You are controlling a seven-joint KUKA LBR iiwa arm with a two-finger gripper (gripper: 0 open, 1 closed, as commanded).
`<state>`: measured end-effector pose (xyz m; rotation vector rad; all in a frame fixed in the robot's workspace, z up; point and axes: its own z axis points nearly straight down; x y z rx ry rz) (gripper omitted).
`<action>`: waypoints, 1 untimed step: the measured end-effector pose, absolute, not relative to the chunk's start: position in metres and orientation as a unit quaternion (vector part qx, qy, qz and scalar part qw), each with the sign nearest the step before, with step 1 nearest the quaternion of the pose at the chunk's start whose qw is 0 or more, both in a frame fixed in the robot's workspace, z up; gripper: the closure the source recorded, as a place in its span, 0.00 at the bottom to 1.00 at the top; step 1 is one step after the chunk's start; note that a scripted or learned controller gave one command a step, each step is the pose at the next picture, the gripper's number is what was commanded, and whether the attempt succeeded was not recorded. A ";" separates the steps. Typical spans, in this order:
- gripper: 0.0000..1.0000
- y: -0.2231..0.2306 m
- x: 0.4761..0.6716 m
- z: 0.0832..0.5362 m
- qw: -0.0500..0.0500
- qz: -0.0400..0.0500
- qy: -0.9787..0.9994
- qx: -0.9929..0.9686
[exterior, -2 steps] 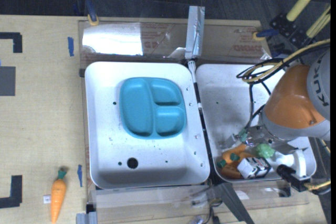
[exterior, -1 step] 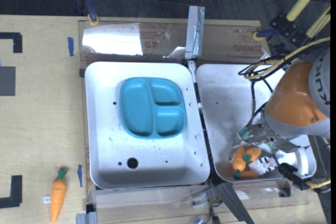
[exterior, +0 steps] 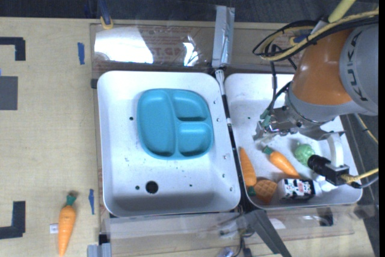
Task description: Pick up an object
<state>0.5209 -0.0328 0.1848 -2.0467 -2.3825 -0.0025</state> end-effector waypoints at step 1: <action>0.00 -0.035 0.519 0.183 0.002 0.001 -0.757 -0.653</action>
